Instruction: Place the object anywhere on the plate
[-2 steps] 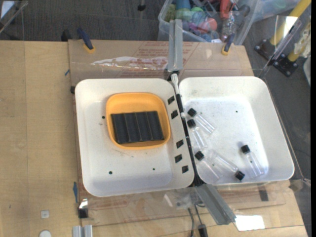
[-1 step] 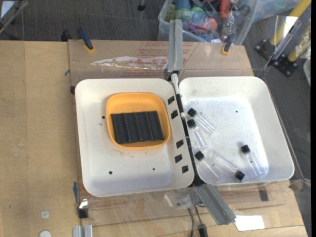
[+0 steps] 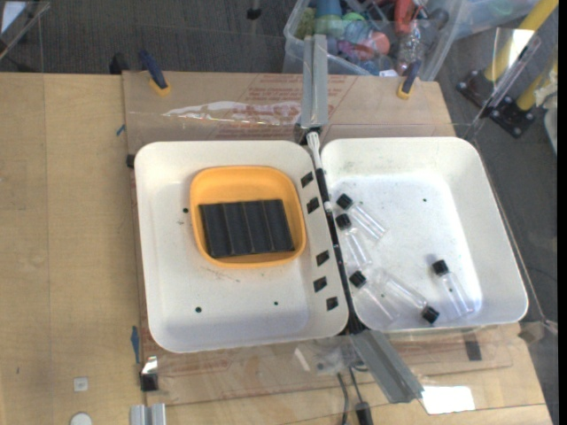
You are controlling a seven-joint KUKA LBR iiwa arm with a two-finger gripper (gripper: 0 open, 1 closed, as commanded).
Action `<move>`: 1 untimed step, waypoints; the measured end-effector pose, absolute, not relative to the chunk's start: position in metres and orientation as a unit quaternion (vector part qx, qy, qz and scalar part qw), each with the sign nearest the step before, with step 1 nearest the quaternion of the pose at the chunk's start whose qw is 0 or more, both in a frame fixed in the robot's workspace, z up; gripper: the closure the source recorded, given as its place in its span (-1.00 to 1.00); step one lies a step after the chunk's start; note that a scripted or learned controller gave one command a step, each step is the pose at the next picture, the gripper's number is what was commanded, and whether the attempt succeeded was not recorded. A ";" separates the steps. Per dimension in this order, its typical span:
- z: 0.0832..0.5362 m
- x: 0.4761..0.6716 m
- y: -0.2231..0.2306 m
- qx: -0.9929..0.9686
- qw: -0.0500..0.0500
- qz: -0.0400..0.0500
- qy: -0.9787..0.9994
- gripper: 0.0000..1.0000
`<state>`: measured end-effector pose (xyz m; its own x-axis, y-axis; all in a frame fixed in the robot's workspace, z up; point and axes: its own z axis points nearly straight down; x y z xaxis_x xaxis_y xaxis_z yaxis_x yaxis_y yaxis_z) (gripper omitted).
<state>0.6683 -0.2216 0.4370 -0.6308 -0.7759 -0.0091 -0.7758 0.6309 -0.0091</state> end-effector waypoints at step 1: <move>0.437 0.668 -0.221 -0.515 0.006 -0.002 0.857 1.00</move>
<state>0.6683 -0.2214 0.4369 -0.4694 -0.8829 -0.0075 -0.8829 0.4695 -0.0099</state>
